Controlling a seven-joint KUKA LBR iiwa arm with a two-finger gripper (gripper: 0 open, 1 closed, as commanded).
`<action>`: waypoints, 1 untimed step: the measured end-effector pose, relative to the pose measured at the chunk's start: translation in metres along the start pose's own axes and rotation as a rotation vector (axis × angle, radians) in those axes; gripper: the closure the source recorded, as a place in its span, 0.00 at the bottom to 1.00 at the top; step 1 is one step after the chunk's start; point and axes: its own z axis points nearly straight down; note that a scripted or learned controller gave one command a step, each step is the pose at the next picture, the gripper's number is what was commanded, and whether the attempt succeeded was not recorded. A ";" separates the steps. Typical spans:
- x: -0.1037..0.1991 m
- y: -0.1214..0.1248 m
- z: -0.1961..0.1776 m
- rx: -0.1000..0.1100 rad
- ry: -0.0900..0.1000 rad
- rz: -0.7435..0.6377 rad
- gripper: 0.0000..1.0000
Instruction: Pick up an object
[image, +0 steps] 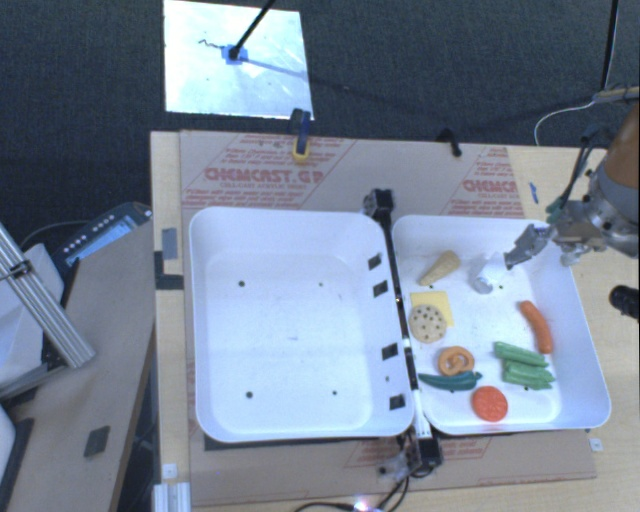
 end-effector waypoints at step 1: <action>0.049 0.034 0.132 -0.025 -0.005 -0.001 0.00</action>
